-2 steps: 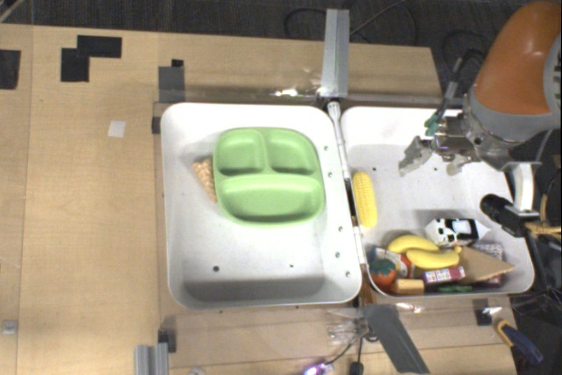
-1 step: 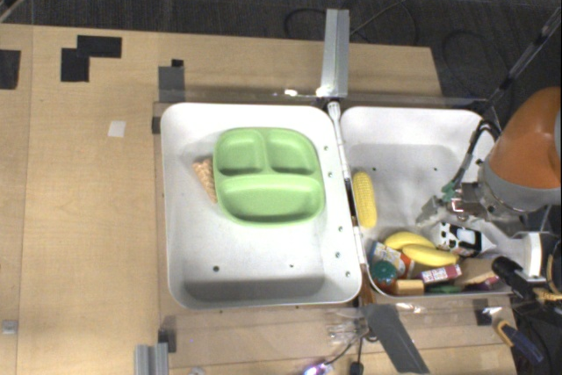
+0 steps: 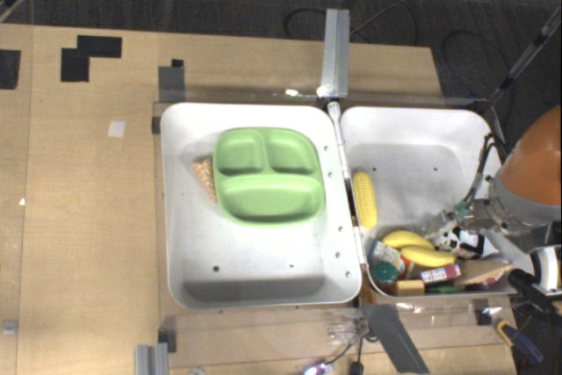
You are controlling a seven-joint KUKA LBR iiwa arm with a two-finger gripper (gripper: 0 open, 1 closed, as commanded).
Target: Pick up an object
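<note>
While nothing can be seen lifted clear, the pick is judged still undone. The gripper (image 3: 464, 219) is placed low at the right bin's (image 3: 413, 132) right side, beside the heap; how the jaws stand cannot be told. That bin's near corner is filled with two bananas (image 3: 420, 248), a corn cob (image 3: 363, 198) and small packets. A green divided plate (image 3: 267, 174) is held in the left bin (image 3: 189, 215), over a waffle-like piece (image 3: 205, 177).
</note>
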